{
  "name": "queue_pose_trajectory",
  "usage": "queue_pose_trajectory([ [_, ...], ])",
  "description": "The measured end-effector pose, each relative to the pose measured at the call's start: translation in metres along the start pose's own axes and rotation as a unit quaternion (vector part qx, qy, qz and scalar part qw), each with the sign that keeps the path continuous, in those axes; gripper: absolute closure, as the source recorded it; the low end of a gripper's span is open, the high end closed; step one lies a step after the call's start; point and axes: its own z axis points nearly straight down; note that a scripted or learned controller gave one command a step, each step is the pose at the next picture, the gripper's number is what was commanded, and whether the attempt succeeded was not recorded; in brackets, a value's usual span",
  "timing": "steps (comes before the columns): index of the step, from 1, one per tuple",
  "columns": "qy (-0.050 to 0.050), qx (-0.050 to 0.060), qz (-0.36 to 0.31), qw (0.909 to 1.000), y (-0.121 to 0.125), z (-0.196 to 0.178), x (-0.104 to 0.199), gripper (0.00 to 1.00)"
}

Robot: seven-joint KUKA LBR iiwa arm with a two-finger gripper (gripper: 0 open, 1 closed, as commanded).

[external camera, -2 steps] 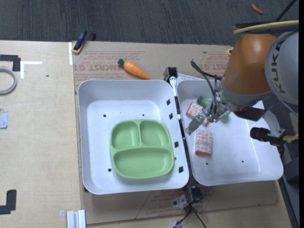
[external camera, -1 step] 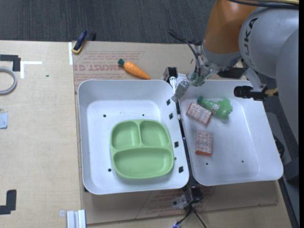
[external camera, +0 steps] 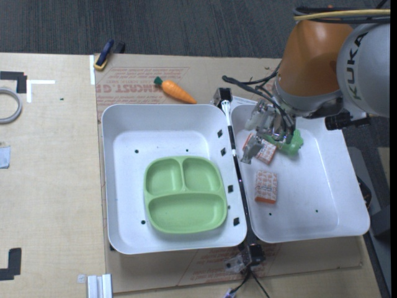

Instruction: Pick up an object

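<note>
My gripper (external camera: 268, 129) hangs over the back left part of the right bin (external camera: 335, 216). Right below it lies a small red and white packet (external camera: 259, 150), tilted, touching or nearly touching the gripper's tip. A green object (external camera: 293, 142) sits just to the right of the gripper, partly hidden by it. A second red and white box (external camera: 266, 187) lies flat in the same bin, nearer the front and apart from the gripper.
The left bin (external camera: 124, 129) holds a green divided plate (external camera: 185, 195). A toy carrot (external camera: 176, 90) lies on the cardboard behind the left bin. A blue and yellow tool (external camera: 104, 54) lies at the back, and a tape roll (external camera: 7, 105) at the far left.
</note>
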Motion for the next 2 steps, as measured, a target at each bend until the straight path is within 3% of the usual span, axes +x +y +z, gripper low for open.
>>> queue_pose_trajectory([
  [2, 0.0, 0.0, 0.0, 1.0, 0.0001, 0.0, 0.0, 0.0],
])
